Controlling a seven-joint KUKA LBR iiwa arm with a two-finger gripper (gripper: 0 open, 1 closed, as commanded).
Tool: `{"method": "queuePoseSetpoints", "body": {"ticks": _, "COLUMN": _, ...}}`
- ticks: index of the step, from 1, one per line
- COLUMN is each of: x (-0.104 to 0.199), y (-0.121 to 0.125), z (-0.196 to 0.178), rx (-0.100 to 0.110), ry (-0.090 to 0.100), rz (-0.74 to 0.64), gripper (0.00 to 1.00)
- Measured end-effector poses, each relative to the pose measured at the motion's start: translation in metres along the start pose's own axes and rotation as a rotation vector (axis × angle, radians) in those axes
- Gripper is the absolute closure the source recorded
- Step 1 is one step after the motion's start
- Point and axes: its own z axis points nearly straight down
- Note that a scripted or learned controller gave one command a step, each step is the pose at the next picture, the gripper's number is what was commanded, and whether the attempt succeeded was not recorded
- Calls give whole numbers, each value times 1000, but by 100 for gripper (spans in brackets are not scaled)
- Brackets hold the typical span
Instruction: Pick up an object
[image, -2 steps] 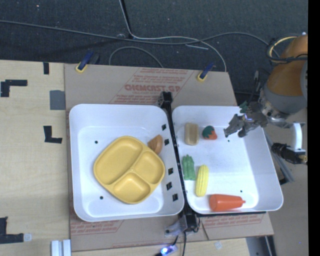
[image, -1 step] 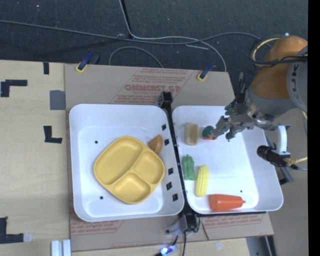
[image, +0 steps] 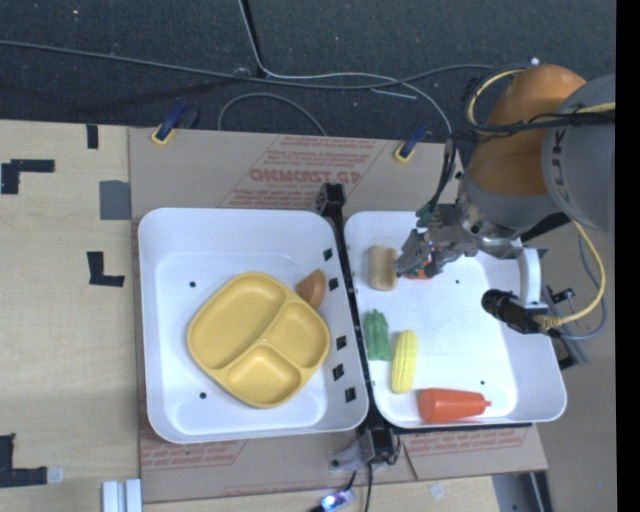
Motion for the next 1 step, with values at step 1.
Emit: {"method": "queuePoseSetpoints", "body": {"ticks": 1, "x": 55, "y": -6, "z": -8, "rx": 0, "ry": 0, "rz": -1, "gripper": 100}}
